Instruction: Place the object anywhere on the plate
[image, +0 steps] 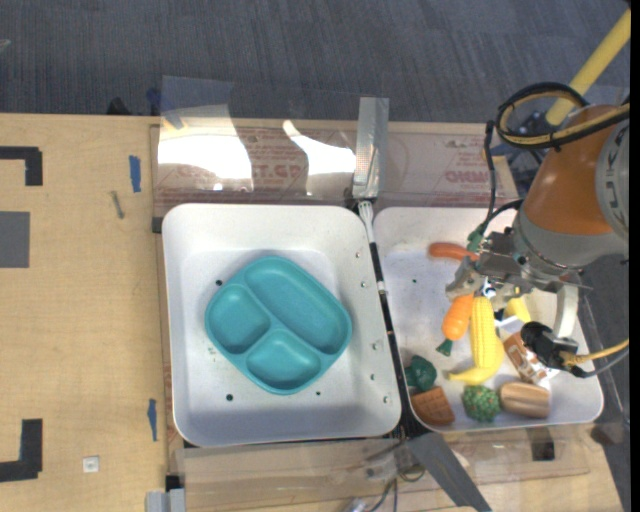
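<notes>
Plate (280, 322), teal, three compartments, is seen in left bin (190, 400), with nothing laid on it. Toy foods are crowded in right bin (580, 405): broccoli (482, 402) nearest, then corn (483, 335) touching carrot (457, 316). Gripper (497, 275) is held just above carrot; spread or pressed together cannot be told. Risk is judged: two touching pieces caught together, or one slipped out. Red print on strip (300, 160) behind bins is not readable.
</notes>
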